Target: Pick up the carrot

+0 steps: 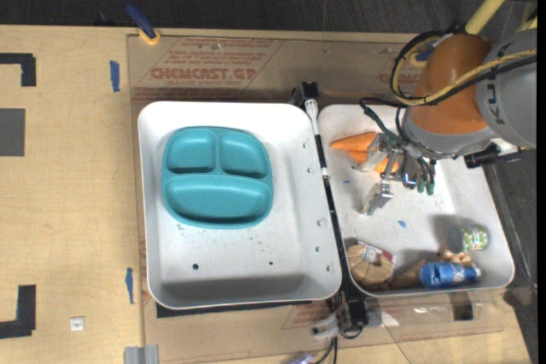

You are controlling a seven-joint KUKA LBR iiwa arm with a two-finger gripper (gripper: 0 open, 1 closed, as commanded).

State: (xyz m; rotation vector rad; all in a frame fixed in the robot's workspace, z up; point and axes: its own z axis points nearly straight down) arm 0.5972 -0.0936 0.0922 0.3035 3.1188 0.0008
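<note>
The carrot is a short orange wedge lying in the far left part of the right bin, its tip pointing left toward the divider. My gripper hangs over the same bin, just right of and slightly in front of the carrot, below the orange-banded wrist. Its metal parts and cables crowd the carrot's thick end, so I cannot make out whether they touch it.
The left bin holds a teal divided plate. Along the right bin's front wall lie a brown crumpled packet, a blue bottle-like object and a green ball. A black clamp stands between the bins.
</note>
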